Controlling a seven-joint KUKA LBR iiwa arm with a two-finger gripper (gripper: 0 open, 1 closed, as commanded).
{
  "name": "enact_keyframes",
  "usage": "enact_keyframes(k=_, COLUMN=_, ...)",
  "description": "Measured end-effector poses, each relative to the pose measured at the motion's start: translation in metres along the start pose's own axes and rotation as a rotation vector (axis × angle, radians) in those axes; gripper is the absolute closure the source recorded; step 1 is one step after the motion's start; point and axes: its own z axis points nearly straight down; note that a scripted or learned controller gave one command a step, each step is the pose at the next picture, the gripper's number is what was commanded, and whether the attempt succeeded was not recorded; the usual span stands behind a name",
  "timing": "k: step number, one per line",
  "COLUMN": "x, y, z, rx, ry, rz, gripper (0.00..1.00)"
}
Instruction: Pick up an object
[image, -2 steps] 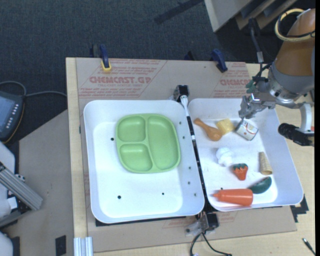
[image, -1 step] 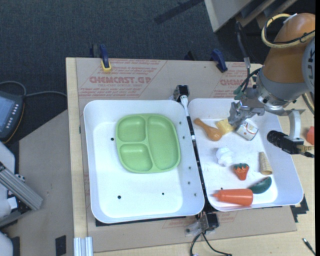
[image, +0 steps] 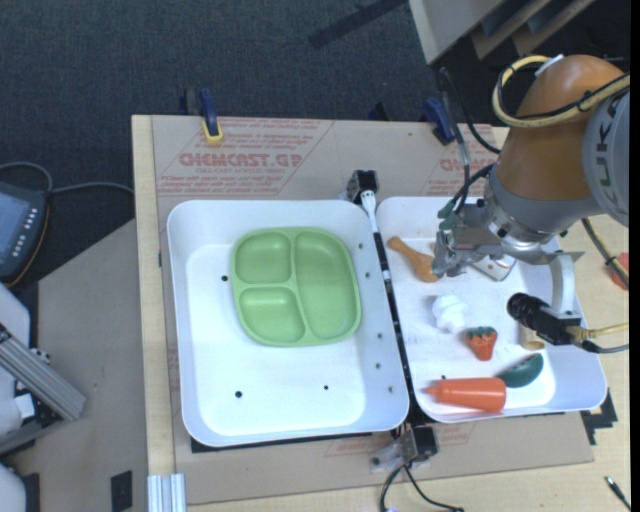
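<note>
Bench item: two shallow white bins side by side on a brown board. Left bin (image: 200, 300): one light green divided plate (image: 296, 286), three compartments, lying flat toward the upper middle. Right bin (image: 570, 385): a tan wooden spoon (image: 412, 256) near the upper left; a small white object (image: 449, 312) below it; a small red strawberry-like piece with a green top (image: 482, 342) just right of that; a dark green curved piece (image: 524, 371) near the lower right; an orange carrot (image: 468, 393) lying lengthwise along the lower edge. Arm: grey with orange band, entering from the right. Gripper (image: 450, 255) low over the upper part of the right bin, just beside the spoon's bowl end; contact uncertain. Degree of opening cannot be told; nothing is seen held in it.
</note>
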Motion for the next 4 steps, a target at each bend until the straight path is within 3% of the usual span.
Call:
enact_keyframes(k=2, x=0.091, y=-0.052, z=0.010, rx=0.000, ry=0.000, rz=-0.001, gripper=1.00)
enact_keyframes(k=3, x=0.093, y=-0.062, z=0.016, rx=0.000, ry=-0.001, rz=0.004, gripper=1.00)
enact_keyframes(k=4, x=0.099, y=-0.066, z=-0.001, rx=-0.006, ry=-0.002, rz=0.002, gripper=1.00)
